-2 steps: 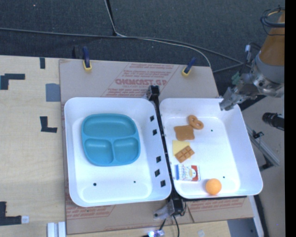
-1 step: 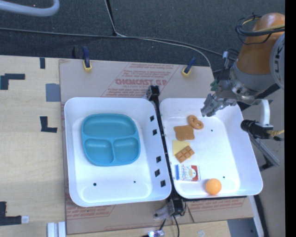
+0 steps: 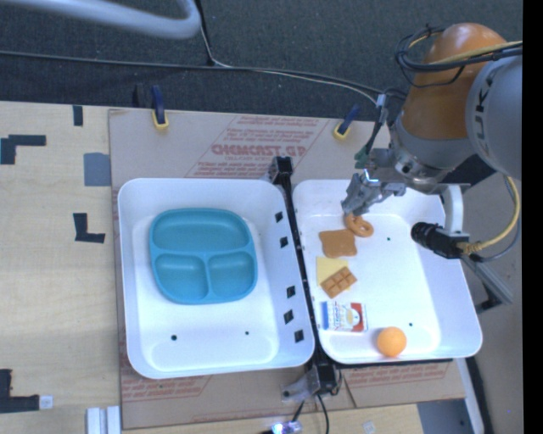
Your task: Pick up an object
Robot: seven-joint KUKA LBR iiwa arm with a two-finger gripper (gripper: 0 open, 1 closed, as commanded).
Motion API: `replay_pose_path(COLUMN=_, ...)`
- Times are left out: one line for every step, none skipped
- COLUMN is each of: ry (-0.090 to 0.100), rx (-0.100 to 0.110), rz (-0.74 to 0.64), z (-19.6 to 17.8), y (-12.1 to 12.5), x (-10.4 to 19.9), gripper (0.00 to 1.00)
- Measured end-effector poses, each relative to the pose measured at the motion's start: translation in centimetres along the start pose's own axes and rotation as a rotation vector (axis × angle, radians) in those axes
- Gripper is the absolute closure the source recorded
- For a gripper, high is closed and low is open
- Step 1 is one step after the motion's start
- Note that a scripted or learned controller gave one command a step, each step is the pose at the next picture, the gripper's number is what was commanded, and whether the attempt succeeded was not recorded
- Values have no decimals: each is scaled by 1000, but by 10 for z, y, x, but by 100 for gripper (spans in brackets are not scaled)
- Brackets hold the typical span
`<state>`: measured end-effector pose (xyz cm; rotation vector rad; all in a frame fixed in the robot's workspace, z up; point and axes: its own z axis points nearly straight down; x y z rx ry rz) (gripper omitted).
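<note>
We see even, bright overhead light that leaves the two white bins (image 3: pixel 131 254) nearly washed out, with only soft, short shadows under their rims and beneath the gripper (image 3: pixel 360 203). The orange band (image 3: pixel 450 59) above the jaws carries a pale sheen, and a blurred bright bar (image 3: pixel 127 17) far to their upper left is out of focus. Detail is soft throughout, and print on the small items below the jaws is unreadable.

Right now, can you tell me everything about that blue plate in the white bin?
The blue plate is a light blue tray with rounded corners, likely plastic. It has three sunken compartments: one long one across the far side and two smaller ones side by side nearer the camera. It lies flat, turned slightly, on the floor of the left bin, toward its far end. Its compartments hold nothing.
</note>
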<state>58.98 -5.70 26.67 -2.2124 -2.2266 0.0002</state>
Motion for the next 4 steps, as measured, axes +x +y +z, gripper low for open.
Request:
replay_pose_path(ry=-1, rx=1, rz=0, z=1, y=-14, x=52, gripper=100)
replay_pose_path(ry=-2, rx=2, rz=1, z=21, y=-17, x=100, gripper=100)
replay_pose_path(ry=-1, rx=2, rz=-1, z=25, y=-33, x=160, gripper=100)
replay_pose_path(ry=-2, rx=1, rz=4, z=25, y=-32, x=157, gripper=0)
